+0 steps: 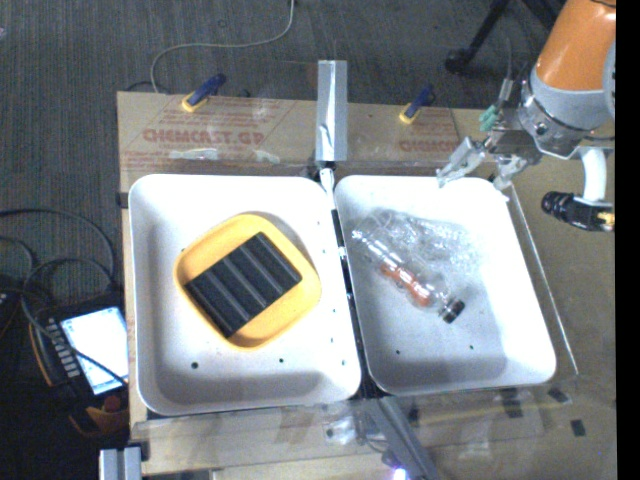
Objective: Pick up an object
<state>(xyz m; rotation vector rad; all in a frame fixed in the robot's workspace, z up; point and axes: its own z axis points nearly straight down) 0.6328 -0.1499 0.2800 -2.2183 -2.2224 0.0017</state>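
While my gripper (480,163) hangs spread and empty at the right bin's (520,353) upper right rim, the clear bottle (408,263) lies mid-bin; I fear its slick crinkled plastic could slip from the fingers.

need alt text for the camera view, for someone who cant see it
A grey and orange robot arm's gripper hovers with its fingers open over the back right corner of the right white bin, which holds a clear plastic bottle with orange contents. The left white bin holds a yellow pad with a black ribbed top.
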